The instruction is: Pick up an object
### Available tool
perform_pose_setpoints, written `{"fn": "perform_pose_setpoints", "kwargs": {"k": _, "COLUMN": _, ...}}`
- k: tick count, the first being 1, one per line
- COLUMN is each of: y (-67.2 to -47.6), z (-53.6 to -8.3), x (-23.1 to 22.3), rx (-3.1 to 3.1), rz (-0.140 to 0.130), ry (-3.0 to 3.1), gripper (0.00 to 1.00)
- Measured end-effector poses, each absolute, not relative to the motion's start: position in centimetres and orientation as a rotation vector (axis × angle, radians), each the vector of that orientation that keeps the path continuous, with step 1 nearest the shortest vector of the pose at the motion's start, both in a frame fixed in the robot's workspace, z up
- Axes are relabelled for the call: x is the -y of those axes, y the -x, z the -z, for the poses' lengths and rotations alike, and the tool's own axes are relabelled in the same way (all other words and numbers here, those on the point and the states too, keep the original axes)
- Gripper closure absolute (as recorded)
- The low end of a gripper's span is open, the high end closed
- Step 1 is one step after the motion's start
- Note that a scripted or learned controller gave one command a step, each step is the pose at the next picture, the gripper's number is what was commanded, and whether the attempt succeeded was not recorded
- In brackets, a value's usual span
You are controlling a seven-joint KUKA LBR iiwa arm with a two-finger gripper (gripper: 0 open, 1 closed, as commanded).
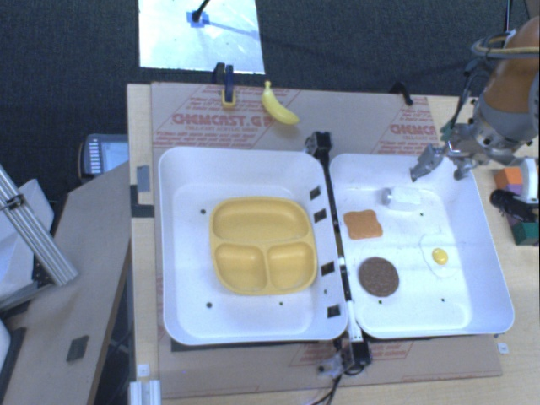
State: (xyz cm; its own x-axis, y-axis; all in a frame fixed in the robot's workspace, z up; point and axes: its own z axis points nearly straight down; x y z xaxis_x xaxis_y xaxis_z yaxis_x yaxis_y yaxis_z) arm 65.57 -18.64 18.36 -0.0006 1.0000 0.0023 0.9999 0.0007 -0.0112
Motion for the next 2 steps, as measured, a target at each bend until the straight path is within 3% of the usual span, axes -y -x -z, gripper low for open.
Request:
{"fn": "perform_pose_setpoints", "kwargs": {"k": 1, "y": -65.9, "z": -19.2, "x": 18.6, "rx": 2.226, "rz": 0.001, "ry": 2.219, "gripper": 0.0}}
{"fn": "perform_pose_setpoints", "kwargs": {"k": 2, "y": -66.7, "z": -13.8, "x": 19.2, "rx": 2.227, "rz": -0.002, "ry": 2.215, "gripper": 0.0}}
